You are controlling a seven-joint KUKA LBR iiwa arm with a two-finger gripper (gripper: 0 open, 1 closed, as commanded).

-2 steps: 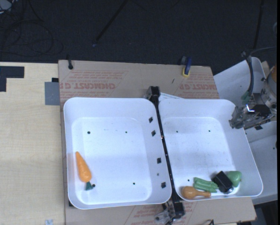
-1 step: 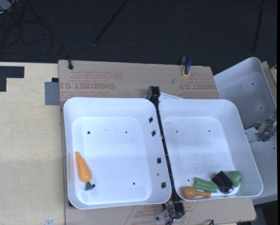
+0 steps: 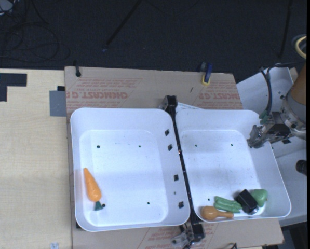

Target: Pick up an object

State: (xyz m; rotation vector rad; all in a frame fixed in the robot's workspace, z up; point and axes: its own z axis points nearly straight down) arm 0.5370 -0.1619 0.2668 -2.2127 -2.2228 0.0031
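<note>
Gripper (image 3: 257,137) at right bin (image 3: 271,162) rim, mid-right; finger state indeterminate. Toys clustered lower right (image 3: 237,205): risk of glancing, multi-object grasp.

My view is evenly bright on the white bins (image 3: 124,119); soft shadows inside their walls; background dark; slight overall blur.

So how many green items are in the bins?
2, both near the right bin's front edge: a green pod and a green piece beside the black object, which may hide more.
</note>
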